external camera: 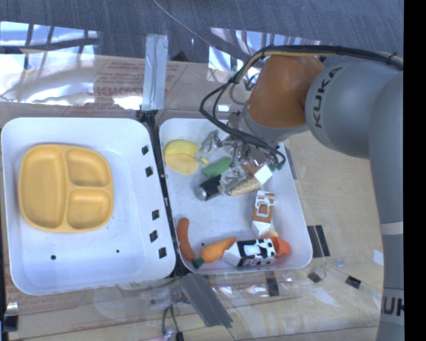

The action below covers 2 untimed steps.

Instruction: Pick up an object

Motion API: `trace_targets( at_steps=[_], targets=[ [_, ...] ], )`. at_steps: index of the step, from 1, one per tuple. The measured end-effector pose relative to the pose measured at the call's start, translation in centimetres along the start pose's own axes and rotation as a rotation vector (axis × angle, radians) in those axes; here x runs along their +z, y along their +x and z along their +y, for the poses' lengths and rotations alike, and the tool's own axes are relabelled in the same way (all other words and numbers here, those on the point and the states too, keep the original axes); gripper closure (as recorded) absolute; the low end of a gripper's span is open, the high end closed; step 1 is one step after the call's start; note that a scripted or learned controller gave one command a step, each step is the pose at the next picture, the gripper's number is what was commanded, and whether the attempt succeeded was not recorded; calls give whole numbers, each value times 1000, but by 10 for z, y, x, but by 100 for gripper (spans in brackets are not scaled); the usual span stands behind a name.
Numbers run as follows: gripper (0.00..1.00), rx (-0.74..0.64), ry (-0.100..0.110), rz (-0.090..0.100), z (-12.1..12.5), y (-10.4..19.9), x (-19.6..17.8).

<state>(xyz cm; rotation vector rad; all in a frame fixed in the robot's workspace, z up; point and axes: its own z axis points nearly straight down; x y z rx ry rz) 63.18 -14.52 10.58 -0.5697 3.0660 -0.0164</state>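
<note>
Camera view: end effector (pixel 236 163) low among right bin (pixel 298 222) toys; finger state cannot be told

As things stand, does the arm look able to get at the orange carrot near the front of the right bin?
Probably yes. The carrot lies uncovered near the right bin's front wall, though a sausage and a cow-patterned carton crowd both sides. The gripper hangs above the pile farther back.
</note>
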Motion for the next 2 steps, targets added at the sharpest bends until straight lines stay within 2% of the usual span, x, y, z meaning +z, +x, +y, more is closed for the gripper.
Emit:
trace_targets(
  at_steps=[1, 2],
  targets=[
    [0, -59, -12, 18, -7, 77, 12],
    [0, -165, -6, 5, -18, 136, 7]
  ],
)
